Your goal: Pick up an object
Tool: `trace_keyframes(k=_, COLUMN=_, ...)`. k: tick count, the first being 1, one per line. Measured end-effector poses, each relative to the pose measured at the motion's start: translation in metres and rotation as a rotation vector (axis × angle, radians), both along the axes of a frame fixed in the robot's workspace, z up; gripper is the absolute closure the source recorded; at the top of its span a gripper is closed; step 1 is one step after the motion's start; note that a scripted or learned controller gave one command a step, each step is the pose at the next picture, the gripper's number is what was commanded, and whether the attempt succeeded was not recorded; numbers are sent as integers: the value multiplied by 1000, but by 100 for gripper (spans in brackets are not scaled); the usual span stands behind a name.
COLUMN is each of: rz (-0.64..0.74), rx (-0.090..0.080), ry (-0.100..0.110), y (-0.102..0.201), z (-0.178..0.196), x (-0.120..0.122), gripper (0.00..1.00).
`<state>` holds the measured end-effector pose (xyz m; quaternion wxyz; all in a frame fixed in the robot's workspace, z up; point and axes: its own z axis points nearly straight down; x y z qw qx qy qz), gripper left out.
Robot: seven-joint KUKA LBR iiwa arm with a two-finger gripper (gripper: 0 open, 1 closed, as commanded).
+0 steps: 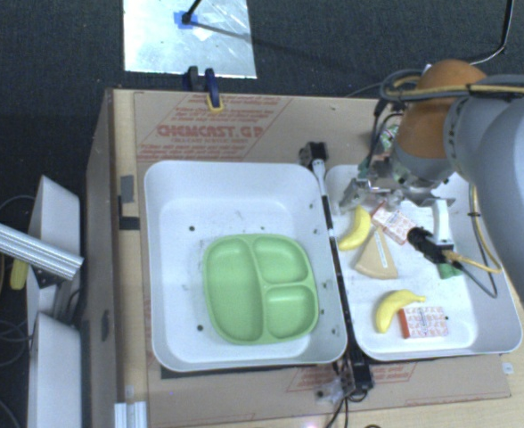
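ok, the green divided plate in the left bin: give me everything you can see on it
The green divided plate is a pale green tray with rounded corners, plastic by its look, moulded into three compartments: one long one on the left and two smaller ones stacked on the right. All three look bare. It lies flat and face up on the floor of the left bin, toward the near right part, turned slightly off the bin's edges. Nothing touches it but the bin floor; the gripper is over in the right bin.

even overhead light, glare on white bins [244,181], slightly soft.
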<state>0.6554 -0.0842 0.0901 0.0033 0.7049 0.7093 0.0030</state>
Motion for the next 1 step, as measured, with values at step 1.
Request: trace_keyframes(k=1, rz=-2, rx=0, ry=-2, y=-4, z=-1, x=2, gripper=0)
